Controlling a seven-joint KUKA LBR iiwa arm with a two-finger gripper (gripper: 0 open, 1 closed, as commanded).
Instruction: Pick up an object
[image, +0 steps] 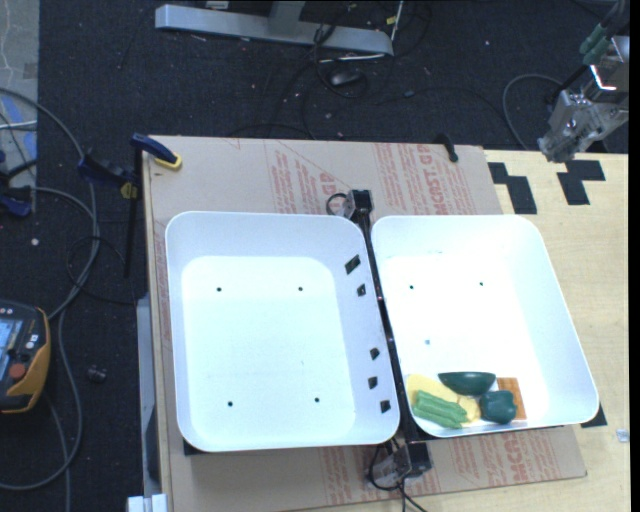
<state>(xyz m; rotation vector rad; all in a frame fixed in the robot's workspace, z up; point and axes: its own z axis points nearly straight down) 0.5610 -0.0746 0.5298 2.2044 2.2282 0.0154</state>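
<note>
Camera view, from above at a slant: the gripper (585, 120) hangs at the upper right, outside both bins and well apart from every object; how far it is open cannot be told at this size, and nothing can be seen in its grasp; the pick therefore appears not yet begun, with approach, descent and closure all left to do; the candidate objects lie clustered in the near corner of the right bin (520, 250): a dark green bowl-like piece (467, 381), a green ridged vegetable-like toy (439, 409), a teal lump (498, 406), and yellow (425, 387) and orange (510, 385) pieces beneath them; the left bin (200, 250) adjoins it.
</note>
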